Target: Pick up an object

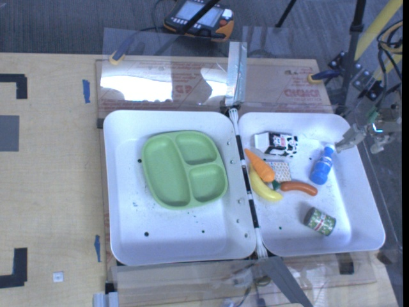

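The right bin (362,226) holds several small items. A blue bottle (322,165) lies near its right side. An orange carrot (260,164) and a yellow banana (264,188) lie by the left wall, with a red-orange sausage-like piece (298,187) beside them. A cow-patterned carton (277,143) sits toward the back, and a speckled tan block (282,169) is next to the carrot. A green can (319,221) lies on its side near the front. My gripper (350,141) hangs over the bin's right rim, up and to the right of the blue bottle, holding nothing that I can see.
The left bin (128,235) holds a green divided plate (185,168). A clear plastic sheet and cardboard (275,82) lie behind the bins. Cables and stands crowd the right side near the arm (377,107). A handheld controller (198,16) lies at the back.
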`<state>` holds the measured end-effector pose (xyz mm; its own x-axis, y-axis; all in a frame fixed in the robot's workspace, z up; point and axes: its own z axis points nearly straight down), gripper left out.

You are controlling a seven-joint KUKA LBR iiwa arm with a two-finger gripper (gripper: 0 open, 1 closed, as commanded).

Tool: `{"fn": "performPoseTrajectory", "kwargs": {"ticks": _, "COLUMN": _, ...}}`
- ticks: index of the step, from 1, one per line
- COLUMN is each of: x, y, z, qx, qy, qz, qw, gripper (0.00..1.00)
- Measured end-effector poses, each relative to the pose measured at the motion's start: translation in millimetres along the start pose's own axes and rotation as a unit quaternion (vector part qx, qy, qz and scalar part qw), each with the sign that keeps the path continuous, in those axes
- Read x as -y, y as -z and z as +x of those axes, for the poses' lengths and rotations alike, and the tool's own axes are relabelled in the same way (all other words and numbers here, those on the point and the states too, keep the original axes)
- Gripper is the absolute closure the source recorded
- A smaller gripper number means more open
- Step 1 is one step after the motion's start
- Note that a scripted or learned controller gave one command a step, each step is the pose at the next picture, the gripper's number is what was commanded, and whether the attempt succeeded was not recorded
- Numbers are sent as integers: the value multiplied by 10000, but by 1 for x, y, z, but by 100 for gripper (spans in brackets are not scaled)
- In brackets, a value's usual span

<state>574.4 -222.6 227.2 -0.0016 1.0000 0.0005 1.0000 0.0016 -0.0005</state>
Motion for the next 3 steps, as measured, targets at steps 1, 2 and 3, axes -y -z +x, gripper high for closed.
{"fn": "performPoseTrajectory", "kwargs": {"ticks": 1, "x": 21, "y": -60, "z": 10, "qx": -1, "qy": 825, "qz": 0, "qw": 9966, "gripper": 0}}
{"fn": "performPoseTrajectory", "kwargs": {"ticks": 2, "x": -14, "y": -141, "z": 27, "qx": 9, "qy": 737, "qz": -20, "qw": 9973, "gripper": 0}}
{"fn": "performPoseTrajectory", "kwargs": {"ticks": 3, "x": 62, "y": -113, "z": 36, "qx": -2, "qy": 923, "qz": -2, "qw": 9957, "gripper": 0}}
